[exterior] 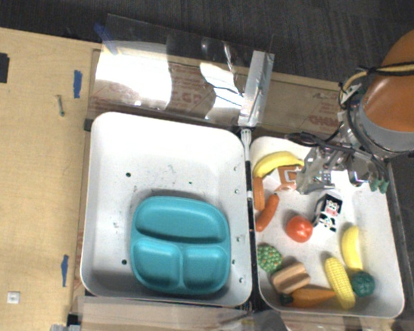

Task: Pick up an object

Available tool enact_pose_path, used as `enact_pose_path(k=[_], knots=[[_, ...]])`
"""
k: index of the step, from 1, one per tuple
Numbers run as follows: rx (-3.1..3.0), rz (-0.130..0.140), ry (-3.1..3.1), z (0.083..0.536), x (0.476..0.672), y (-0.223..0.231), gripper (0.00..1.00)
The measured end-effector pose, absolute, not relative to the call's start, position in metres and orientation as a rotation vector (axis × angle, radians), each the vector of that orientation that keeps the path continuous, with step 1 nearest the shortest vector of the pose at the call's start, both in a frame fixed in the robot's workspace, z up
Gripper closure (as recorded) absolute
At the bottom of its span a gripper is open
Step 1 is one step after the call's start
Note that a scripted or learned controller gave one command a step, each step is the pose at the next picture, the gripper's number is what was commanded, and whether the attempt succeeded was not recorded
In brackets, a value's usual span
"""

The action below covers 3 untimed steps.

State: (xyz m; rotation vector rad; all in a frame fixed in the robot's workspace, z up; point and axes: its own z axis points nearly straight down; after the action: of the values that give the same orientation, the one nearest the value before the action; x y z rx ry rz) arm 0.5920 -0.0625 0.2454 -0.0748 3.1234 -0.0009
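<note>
- The surface (15, 172) at the far left was bare tan board, marked with black corner brackets and a few bits of blue tape, and nothing of the task lay on it.
- The left bin (119, 141) held a teal divided tray (181, 243) toward its near side; the rest of that bin's floor showed white.
- Behind the two bins a clear plastic sheet (173, 80) caught glare, and beyond it the floor was dark carpet (214, 9).
- The right bin (390, 301) carried all the candidate objects: a banana (276, 164) at the far left corner, an orange carrot (265, 211) beside the divider, a red tomato (299, 228), a green broccoli-like piece (269, 257), a small burger (290, 276), a corn cob (338, 280), a yellow piece (352, 247) and a small black-and-white item (329, 212).
- The gripper (321, 169) hung low over the far part of the right bin, just beside the banana; how far its fingers stood apart could not be told, and nothing was seen between them.
- By my judgement the pick was not yet done: every object lay in the bin, so grasping and lifting were left.
</note>
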Motion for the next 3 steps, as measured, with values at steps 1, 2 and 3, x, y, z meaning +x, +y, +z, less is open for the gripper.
enact_pose_path(k=[1,2,3], knots=[[-0.394,-0.001,3.106,0.264,0.668,-0.082,1.0],[-0.722,0.005,3.055,0.21,0.667,0.001,1.0],[-0.599,-0.002,3.069,0.282,0.556,-0.009,1.0]])
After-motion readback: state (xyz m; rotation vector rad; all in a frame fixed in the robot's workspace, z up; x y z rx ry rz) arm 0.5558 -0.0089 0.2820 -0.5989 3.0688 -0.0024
